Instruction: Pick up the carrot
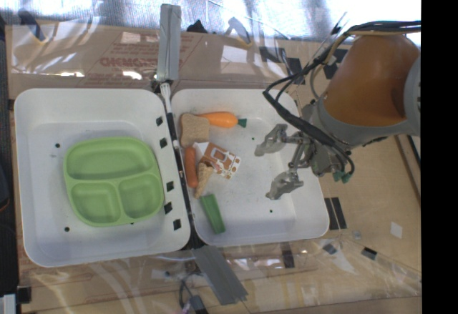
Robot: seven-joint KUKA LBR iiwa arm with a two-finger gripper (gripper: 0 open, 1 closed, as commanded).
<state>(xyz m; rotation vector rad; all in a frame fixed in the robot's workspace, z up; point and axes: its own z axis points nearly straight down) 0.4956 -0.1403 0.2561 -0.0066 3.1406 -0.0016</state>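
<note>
I'm still in the approach: my gripper (279,164) hovers with fingers spread, holding nothing, and must next travel to the orange, green-tipped plastic carrot (220,119).

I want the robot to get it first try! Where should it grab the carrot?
Probably around the thick orange middle of the carrot, coming from above. It lies flat along the bin's far side, green end right, its left end close to the bread. The open hand should close across its narrow width.
</note>
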